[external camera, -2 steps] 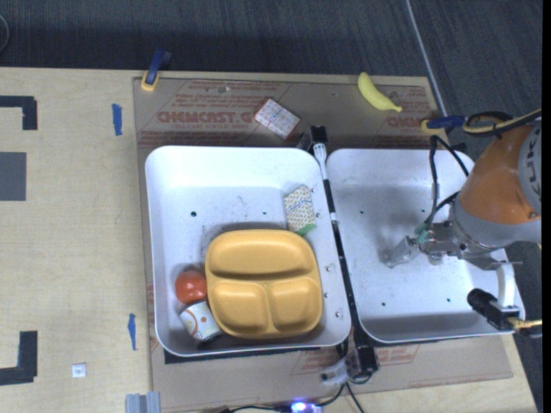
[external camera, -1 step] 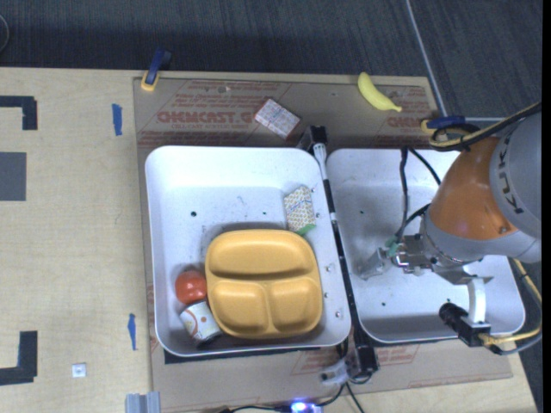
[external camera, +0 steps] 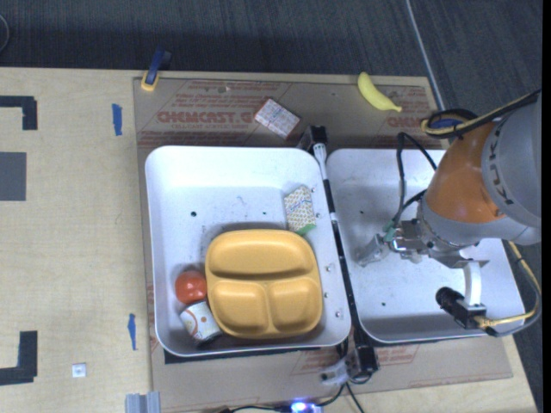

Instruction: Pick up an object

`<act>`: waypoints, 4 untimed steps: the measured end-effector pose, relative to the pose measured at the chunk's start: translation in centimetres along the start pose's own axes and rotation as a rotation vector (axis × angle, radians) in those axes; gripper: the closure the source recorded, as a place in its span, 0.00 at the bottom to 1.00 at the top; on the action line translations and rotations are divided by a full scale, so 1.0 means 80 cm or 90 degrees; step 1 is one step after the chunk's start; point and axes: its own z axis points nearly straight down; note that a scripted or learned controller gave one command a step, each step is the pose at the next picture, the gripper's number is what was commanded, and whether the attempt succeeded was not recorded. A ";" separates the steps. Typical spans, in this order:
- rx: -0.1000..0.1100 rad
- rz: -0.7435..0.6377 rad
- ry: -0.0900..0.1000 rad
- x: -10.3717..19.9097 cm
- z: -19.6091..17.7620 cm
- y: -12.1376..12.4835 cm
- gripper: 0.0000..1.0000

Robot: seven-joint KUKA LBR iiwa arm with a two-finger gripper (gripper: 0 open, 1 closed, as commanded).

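Camera view: one yellow tray point(external camera: 263, 282), perhaps two balls point(external camera: 190, 286).

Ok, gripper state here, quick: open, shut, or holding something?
Gripper: low over the right bin, nothing seen between its fingers; open or closed cannot be told.

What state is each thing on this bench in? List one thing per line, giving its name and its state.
yellow tray: right way up in the left bin, compartments empty
orange ball: resting against the tray's left edge
small packet: lying flat by the bin's right wall
gripper: low in the right bin, holding nothing
banana: lying outside the bins
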 end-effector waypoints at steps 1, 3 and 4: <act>0.000 0.000 0.001 -0.004 0.000 0.002 0.00; 0.000 -0.001 0.000 -0.001 0.000 0.059 0.00; 0.001 0.000 0.001 0.001 0.000 -0.019 0.00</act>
